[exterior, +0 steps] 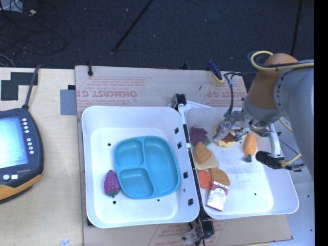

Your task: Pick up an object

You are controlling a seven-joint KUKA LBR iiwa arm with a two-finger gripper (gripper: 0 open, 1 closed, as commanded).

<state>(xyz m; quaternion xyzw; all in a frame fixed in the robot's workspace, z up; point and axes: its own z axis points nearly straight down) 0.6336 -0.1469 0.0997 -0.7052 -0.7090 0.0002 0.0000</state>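
Hand (225,132) low in right bin (266,199), perhaps touching yellow toy (225,142)

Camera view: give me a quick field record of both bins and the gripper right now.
left bin: blue divided tray; purple grape toy beside the tray's left edge
right bin: carrot, purple toy, waffle pieces, red-and-white carton
gripper: low over the right bin's far side, at a small yellow toy
grasp: cannot tell

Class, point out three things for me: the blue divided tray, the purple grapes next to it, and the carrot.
blue tray (146,166), camera view, centre divider.
purple grapes (111,183), camera view, middle of bunch.
carrot (249,144), camera view, orange body.
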